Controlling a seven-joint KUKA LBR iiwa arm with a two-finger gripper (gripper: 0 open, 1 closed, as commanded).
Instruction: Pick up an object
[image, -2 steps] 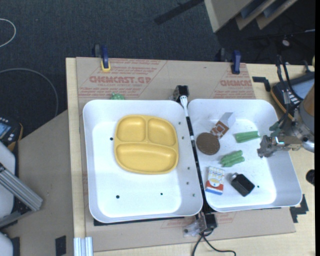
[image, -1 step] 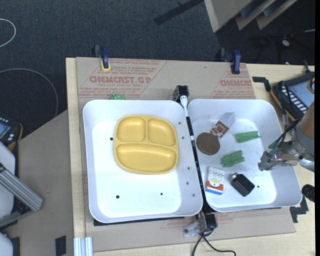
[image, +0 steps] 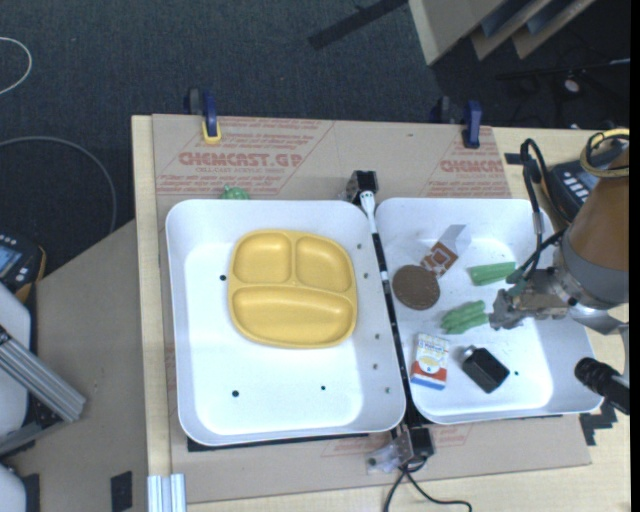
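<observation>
Now | pincer (image: 505, 308) hung low at right-centre of frame, over the right bin (image: 520, 400); whether spread or pressed together could not be told | nearest thing: green piece (image: 463, 318), just left of it, apparently touching | its long axis ran left-right, tilted slightly up to the right

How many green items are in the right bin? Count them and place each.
2: one green piece near the bin's right side, another green piece just below-left, beside the pincer. The arm may hide more.
</observation>
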